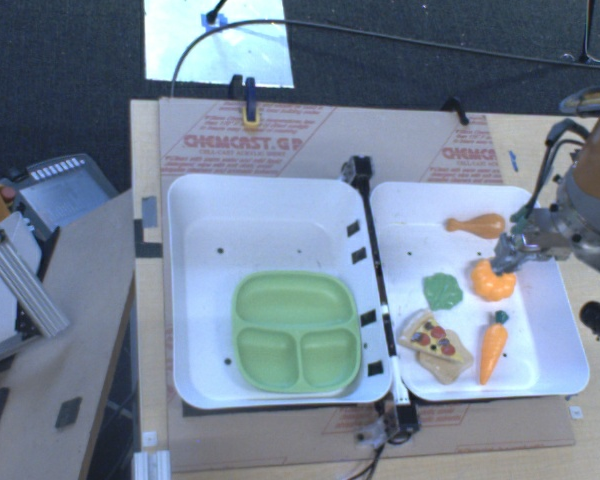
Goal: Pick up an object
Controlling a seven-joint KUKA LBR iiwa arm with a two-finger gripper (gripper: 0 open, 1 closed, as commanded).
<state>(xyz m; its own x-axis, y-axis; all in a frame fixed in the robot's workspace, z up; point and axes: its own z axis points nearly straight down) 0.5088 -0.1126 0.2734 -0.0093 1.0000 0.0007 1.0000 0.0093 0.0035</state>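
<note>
Down in the right bin (555,373), my claw (507,259) sits right over the top of the orange pumpkin toy (493,281). I cannot tell from up here if the claw is open or closed, or if it has the pumpkin at all. The pumpkin lies near the right edge of that bin, about halfway down.

Just left of the pumpkin I see a small green leafy toy (442,290). Above it, toward the back edge, lies a chicken leg toy (476,226). Below the pumpkin, near the front right corner, a carrot toy (492,346) points toward the front edge. Beside the carrot, to its left, is a pizza slice toy (436,343).

In the left bin (200,268), a green plate with three sections (297,331) rests near the front edge.
</note>
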